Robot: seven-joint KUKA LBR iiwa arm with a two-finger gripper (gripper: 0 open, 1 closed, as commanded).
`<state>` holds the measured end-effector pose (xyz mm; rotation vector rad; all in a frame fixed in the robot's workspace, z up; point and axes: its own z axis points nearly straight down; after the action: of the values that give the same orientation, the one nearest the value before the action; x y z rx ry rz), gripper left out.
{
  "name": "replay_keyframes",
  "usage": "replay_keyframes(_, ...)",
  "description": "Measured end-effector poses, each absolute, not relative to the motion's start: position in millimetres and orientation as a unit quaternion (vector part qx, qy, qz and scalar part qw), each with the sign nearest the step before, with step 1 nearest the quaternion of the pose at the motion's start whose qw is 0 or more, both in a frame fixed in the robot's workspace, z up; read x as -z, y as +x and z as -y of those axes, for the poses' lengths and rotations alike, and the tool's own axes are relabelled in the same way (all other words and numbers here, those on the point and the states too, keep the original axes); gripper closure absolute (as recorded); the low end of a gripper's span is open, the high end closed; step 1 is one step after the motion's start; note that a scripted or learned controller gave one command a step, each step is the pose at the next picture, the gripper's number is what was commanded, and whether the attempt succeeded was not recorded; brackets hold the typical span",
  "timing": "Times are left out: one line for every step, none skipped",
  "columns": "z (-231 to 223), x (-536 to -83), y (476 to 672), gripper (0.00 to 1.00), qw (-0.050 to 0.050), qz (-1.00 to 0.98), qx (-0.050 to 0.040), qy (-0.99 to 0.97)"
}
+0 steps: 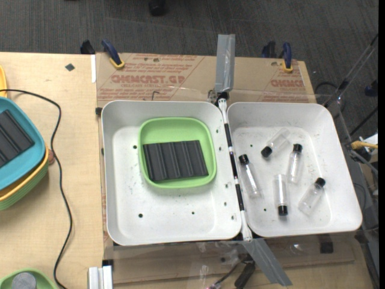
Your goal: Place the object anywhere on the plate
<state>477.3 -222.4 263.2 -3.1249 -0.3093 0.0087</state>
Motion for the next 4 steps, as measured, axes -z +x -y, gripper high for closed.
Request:
replay_keyframes(222.0,-370.3,478.0,0.0,0.0,0.102,-0.0025,-0.995)
replay_keyframes(221.9,-340.4,485.7,0.0,0.001,0.101,-0.0037,-0.995)
replay_keyframes(222.3,-307.0,483.7,0.0,0.0,0.099,-0.003,-0.995)
replay_keyframes(222.4,-273.5,477.3,0.0,0.001,0.098,-0.0029,-0.995)
